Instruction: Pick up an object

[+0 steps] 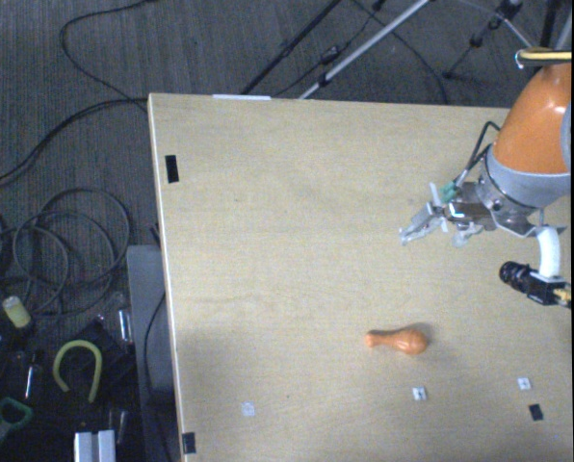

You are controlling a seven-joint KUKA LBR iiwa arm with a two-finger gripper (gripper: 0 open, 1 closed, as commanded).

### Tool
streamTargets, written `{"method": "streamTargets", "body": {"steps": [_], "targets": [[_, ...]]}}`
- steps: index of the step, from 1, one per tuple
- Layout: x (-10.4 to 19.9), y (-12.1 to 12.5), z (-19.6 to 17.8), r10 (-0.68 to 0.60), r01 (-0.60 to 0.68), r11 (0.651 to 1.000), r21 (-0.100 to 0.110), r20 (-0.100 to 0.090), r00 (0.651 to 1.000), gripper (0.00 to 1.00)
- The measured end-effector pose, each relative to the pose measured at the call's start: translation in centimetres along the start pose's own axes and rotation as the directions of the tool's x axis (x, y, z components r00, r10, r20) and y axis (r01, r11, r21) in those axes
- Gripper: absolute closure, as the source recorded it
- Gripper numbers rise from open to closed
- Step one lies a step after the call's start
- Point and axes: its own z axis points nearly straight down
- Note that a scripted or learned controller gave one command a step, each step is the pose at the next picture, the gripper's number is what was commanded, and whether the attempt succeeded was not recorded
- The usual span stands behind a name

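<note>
Lying on its side on the tan board (297, 219), low and right of centre, an orange pear-shaped object (400, 340) points its narrow end left with bare surface all round. Small white tags (419, 393) and a black marker (534, 412) sit lower right, apart from it. The gripper (414, 227) hangs above it near the right edge, fingers spread, holding nothing.

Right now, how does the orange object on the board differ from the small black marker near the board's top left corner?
The orange object is rounded with a thin neck pointing left and raised; the black marker is flat and rectangular. The orange object lies low on the board, below the gripper; the black marker sits far left, near the edge. Both rest on the tan board.
</note>
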Motion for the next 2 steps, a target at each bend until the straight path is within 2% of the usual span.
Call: {"method": "streamTargets", "body": {"steps": [1, 2], "targets": [[-2.5, 4.1, 7.6, -0.101, 0.101, 0.995, 0.0, 0.004, 0.995, 0.0], [-5.7, 8.8, 9.8, -0.215, 0.215, 0.977, -0.001, 0.007, 0.977, 0.0]]}}
